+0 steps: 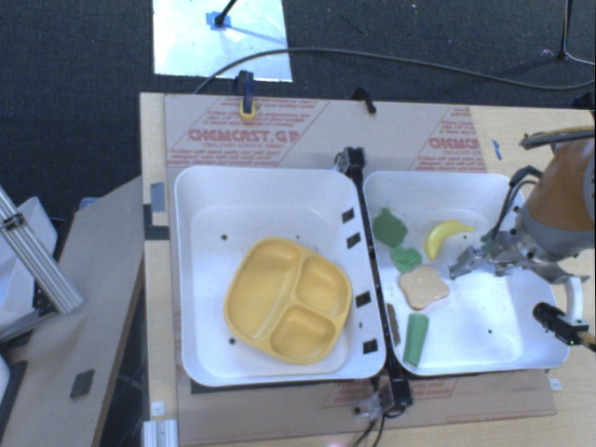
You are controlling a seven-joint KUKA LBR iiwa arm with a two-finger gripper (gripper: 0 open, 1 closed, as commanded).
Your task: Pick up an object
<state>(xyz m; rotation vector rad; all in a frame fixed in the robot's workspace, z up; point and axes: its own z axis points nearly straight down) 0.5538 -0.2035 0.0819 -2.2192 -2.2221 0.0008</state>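
In the right bin [494, 343] lie a yellow banana [447, 236], a tan bread slice [424, 288], a large green leafy piece [389, 225], a smaller green piece [406, 257] and a green cylinder [415, 338]. My gripper [472, 256] hangs over the middle of that bin, just right of the bread slice and below the banana. It stands open, with its fingers pointing left and nothing between them. The left bin [209, 208] holds a yellow divided plate [289, 299].
A black divider with clips [365, 240] runs between the two bins. The arm's orange band [566, 192] sits over the right bin's right wall. A printed cardboard sheet [279, 128] lies under both bins.
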